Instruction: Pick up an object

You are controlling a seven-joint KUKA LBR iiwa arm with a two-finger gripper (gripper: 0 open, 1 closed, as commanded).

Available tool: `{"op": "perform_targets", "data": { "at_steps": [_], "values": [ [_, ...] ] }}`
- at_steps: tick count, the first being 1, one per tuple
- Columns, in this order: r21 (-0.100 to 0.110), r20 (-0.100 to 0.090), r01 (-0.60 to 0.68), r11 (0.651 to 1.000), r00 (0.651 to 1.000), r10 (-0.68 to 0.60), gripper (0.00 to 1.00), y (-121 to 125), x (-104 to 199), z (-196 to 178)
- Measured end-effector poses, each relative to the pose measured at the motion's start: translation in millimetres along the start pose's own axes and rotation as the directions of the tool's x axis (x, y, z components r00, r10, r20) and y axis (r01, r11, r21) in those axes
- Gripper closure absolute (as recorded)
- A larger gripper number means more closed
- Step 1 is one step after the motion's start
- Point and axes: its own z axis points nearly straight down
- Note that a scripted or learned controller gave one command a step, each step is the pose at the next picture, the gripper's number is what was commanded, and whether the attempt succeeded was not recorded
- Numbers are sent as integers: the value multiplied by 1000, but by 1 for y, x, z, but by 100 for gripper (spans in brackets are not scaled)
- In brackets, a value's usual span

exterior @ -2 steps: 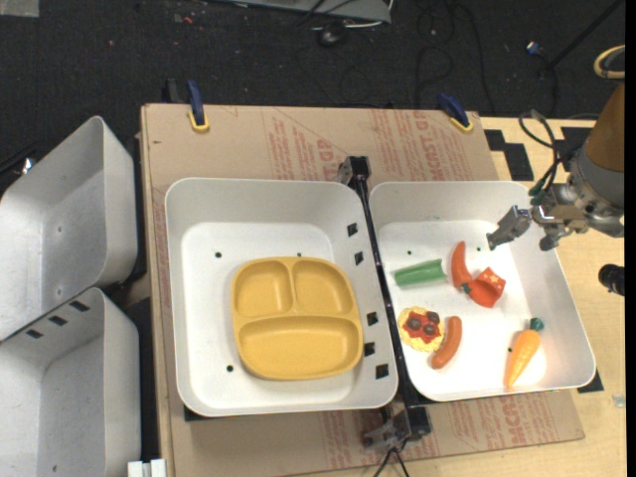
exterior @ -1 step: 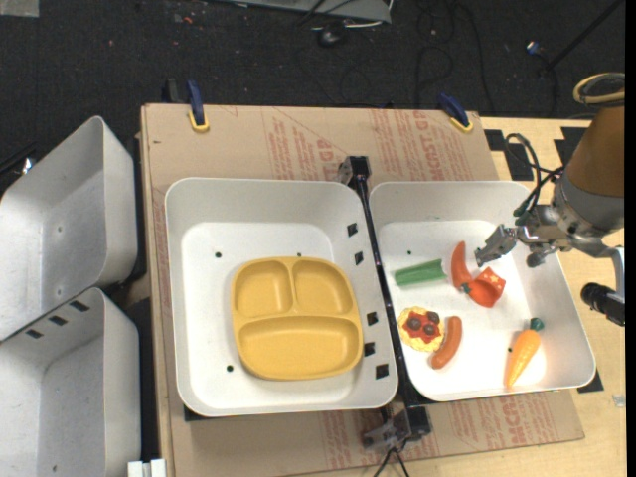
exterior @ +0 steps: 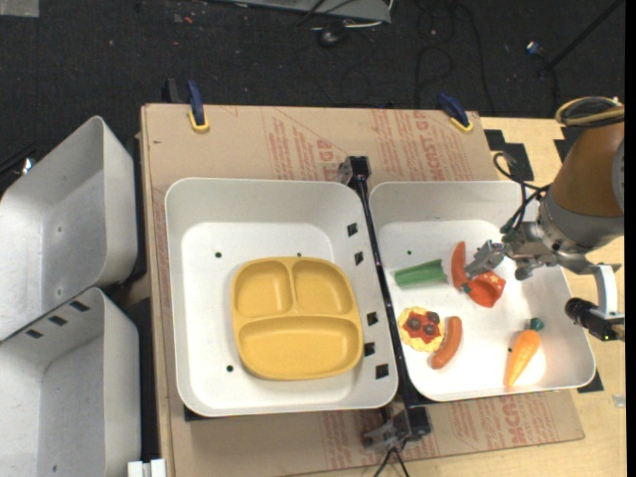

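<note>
The right bin (exterior: 437,205) holds several toy foods. A green stick-shaped piece (exterior: 418,273) lies at its left, with a slim red piece (exterior: 457,262) beside it. A red pepper-like piece (exterior: 486,289) sits just under my gripper (exterior: 488,259), which hangs over the bin's middle and touches or nearly touches it. A small pizza piece (exterior: 420,328) and a sausage (exterior: 448,342) lie toward the front. An orange carrot (exterior: 522,356) rests at the front right. The grey arm (exterior: 586,202) comes in from the right.
The left bin (exterior: 189,266) carries a yellow divided plate (exterior: 296,318). A black divider (exterior: 373,266) runs between the two bins. White containers (exterior: 60,266) stand off the bench at the left. Cables lie on the dark floor behind.
</note>
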Motion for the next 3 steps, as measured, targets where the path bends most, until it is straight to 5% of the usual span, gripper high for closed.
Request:
{"op": "perform_targets", "data": {
  "at_steps": [1,2,3],
  "values": [
    [-9,-3,2,1000,1000,-2,0,4,1,24],
    [-19,3,3,1000,1000,-3,100,6,0,11],
    [-10,3,3,1000,1000,-3,100,-2,1,-46]
  ]
}}
